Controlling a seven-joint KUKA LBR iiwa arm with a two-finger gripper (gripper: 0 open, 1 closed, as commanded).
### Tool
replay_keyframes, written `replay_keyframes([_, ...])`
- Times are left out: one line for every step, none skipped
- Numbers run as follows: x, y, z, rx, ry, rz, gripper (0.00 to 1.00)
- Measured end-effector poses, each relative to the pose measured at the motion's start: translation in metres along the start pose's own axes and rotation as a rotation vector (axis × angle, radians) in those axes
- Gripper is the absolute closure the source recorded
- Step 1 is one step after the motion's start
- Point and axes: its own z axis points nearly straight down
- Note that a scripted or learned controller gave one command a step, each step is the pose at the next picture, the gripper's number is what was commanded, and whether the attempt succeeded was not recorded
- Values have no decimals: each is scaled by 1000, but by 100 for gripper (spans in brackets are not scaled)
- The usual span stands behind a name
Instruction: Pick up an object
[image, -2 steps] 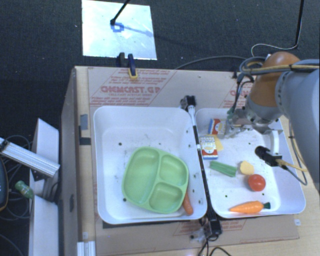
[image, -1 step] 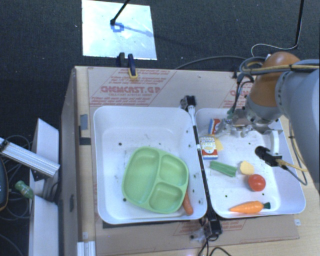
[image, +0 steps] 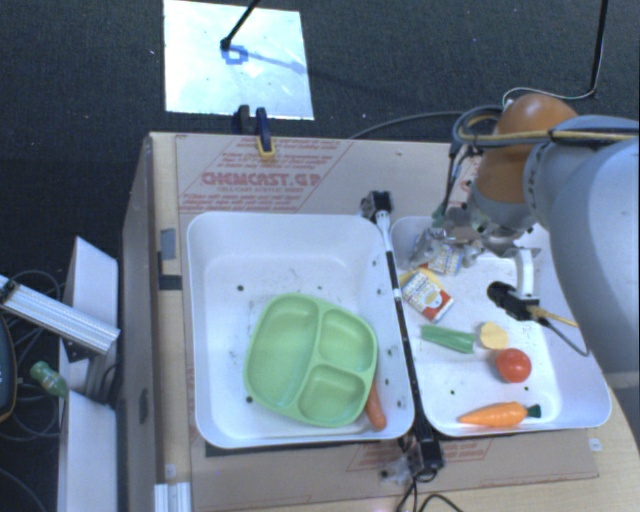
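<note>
My gripper (image: 443, 250) hangs low over the far left corner of the right bin (image: 570, 400), under the grey arm with its orange band. Just in front of it lies a small red and yellow packet (image: 427, 294). Further forward lie a green vegetable piece (image: 447, 339) and, touching its right end, a yellow piece (image: 493, 335). A red tomato (image: 513, 365) sits beside them, and an orange carrot (image: 494, 413) lies near the front wall.
The left bin (image: 225, 300) holds a green divided plate (image: 313, 358). A small orange-brown sausage (image: 375, 408) lies at the plate's right edge. The wall between the two bins runs just left of the packet.
</note>
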Motion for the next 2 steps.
replay_keyframes([0, -2, -10, 11, 1, -4, 100])
replay_keyframes([69, -9, -101, -10, 0, 1, 100])
